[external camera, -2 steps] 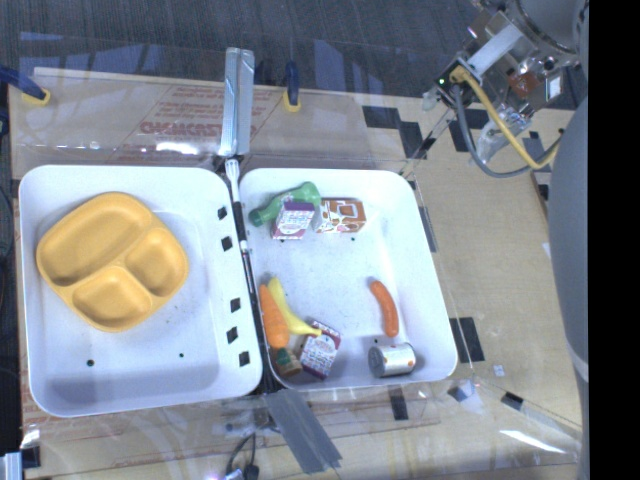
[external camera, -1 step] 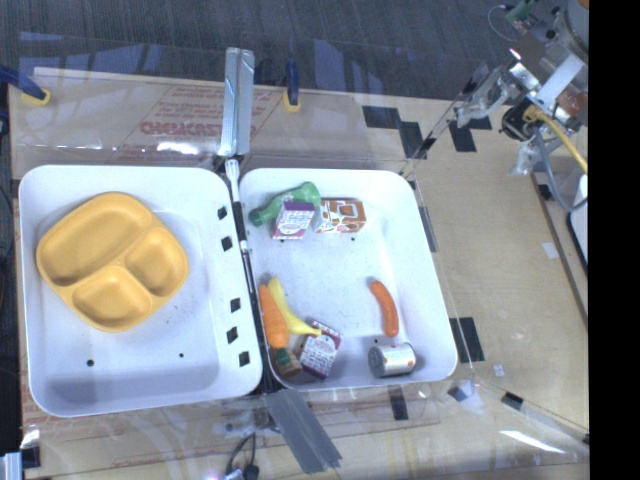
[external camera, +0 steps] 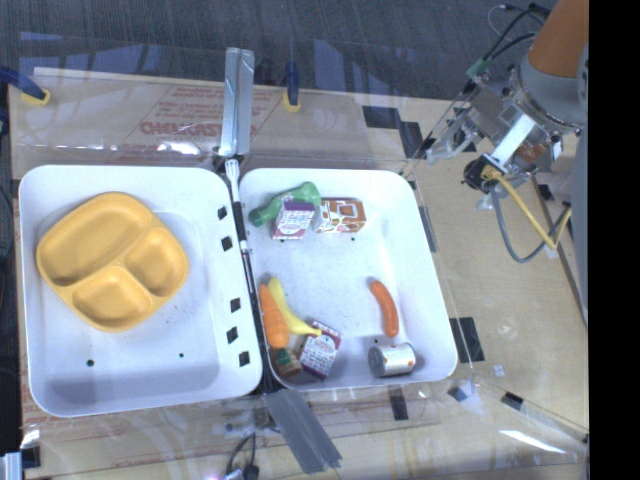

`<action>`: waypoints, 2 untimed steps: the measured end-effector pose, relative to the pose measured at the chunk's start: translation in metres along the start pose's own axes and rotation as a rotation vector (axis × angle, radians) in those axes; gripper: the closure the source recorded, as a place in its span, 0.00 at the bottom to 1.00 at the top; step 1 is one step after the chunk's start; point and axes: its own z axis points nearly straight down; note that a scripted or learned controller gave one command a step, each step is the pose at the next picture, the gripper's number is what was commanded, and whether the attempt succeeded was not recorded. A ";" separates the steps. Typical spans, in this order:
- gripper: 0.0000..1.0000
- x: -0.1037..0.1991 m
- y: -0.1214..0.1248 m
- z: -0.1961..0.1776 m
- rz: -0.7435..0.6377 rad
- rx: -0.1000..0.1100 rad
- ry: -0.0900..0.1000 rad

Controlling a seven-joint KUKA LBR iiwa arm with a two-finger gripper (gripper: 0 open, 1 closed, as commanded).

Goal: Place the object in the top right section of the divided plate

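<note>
Hand (external camera: pixel 452 140) sits above the desk (external camera: pixel 500 298) off the right bin's (external camera: pixel 425 268) far right corner; finger state cannot be told. Yellow divided plate (external camera: pixel 110 258) lies in the left bin (external camera: pixel 60 368), all sections bare. Right bin holds a green item (external camera: pixel 285 200) and two small cartons (external camera: pixel 318 218) at its far edge, a sausage (external camera: pixel 385 308) and metal can (external camera: pixel 392 359) near the right wall, and a carrot (external camera: pixel 273 318), banana (external camera: pixel 290 314) and another carton (external camera: pixel 318 349) at the near left.

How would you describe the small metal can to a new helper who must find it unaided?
Look in the right-hand white bin, at its near right corner. The metal can lies on its side there, just below the orange sausage. It is the only shiny silver cylinder among coloured toy foods and cartons.
</note>
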 end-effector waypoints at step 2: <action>0.00 -0.002 -0.061 -0.065 -0.475 -0.003 0.002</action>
